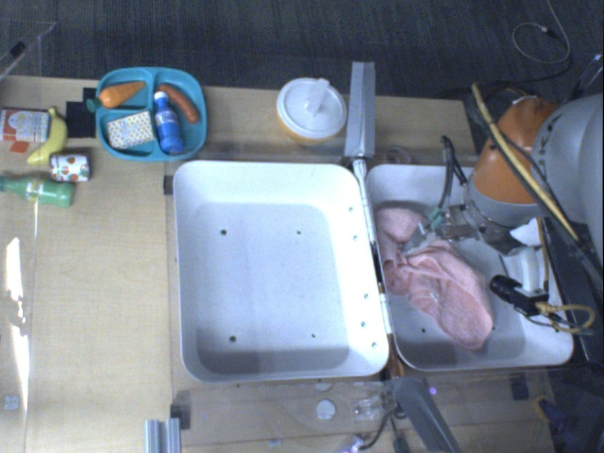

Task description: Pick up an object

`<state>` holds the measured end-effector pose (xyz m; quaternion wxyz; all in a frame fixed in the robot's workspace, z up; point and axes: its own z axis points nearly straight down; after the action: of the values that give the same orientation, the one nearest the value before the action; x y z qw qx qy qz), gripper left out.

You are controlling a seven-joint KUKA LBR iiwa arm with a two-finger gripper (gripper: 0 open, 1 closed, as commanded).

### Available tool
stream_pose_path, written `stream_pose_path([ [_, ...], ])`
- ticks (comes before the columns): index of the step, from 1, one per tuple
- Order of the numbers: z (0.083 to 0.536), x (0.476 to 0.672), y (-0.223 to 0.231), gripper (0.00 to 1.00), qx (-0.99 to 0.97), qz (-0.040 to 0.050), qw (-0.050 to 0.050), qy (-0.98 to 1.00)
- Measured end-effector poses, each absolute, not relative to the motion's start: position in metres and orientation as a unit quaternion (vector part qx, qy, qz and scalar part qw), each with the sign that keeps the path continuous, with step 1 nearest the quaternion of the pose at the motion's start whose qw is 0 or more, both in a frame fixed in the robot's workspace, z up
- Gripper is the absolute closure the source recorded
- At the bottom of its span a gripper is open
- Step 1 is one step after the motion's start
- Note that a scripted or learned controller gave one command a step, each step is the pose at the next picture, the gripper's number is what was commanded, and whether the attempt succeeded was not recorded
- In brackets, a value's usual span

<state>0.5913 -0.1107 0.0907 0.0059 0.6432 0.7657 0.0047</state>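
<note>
A crumpled pink cloth (445,289) lies in the right white bin (540,349), spread from the bin's upper left toward its middle. The arm, with its orange band (505,173), reaches in from the right. My gripper (427,235) is low over the cloth's upper part, at or just above the fabric. I see nothing lifted off the bin floor.
The left white bin (274,196) sits beside it, with a metal divider post (359,111) between them at the back. A blue divided plate (193,97) of toy food, a white lidded cup (311,109), a banana (47,140), a can (69,167) and a green bottle (38,191) stand on the bench to the left. Cables (543,310) trail at the right.
</note>
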Motion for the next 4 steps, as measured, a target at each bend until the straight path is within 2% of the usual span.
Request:
stream_pose_path([
  [1,0.089,0.673,-0.091,0.0,0.657,0.0021,0.005,0.754],
  [2,0.09,0.613,-0.116,0.0,0.606,0.0041,0.006,0.796],
  [3,0.089,0.671,-0.101,0.0,0.607,-0.0006,0.001,0.794],
  [4,0.091,0.605,-0.123,0.0,0.537,0.0037,0.007,0.844],
])
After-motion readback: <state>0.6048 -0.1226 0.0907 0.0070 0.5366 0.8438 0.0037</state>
